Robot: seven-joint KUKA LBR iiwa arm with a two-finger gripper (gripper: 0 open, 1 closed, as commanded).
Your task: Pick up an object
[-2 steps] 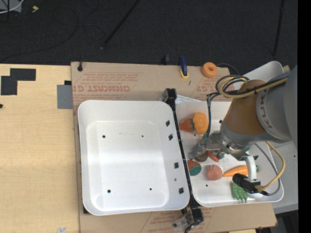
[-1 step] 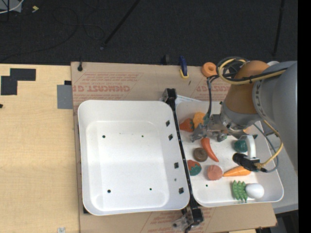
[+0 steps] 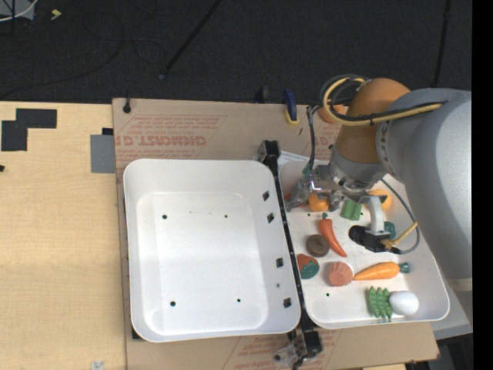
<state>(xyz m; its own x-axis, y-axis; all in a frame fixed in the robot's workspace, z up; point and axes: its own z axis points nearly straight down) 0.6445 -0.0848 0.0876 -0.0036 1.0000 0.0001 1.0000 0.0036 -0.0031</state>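
My gripper (image 3: 316, 190) hangs low over the far left part of the right bin (image 3: 431, 308). A small orange-yellow piece (image 3: 318, 203) lies right under it; I cannot tell whether they touch. A green cylinder (image 3: 351, 209) sits just to its right. Nearer the front lie a red chili pepper (image 3: 331, 236), a brown round piece (image 3: 316, 244), a teal and red round piece (image 3: 307, 266), a pink-red round piece (image 3: 338, 273) and a carrot (image 3: 377, 270). At the front right corner are a green leafy piece (image 3: 378, 302) and a white egg (image 3: 404, 303).
The left white bin (image 3: 132, 206) stands beside the right one, their rims meeting along a black strip (image 3: 281, 230). The grey arm (image 3: 431, 168) covers the right bin's far right side. Both bins rest on a brown board (image 3: 192, 129).
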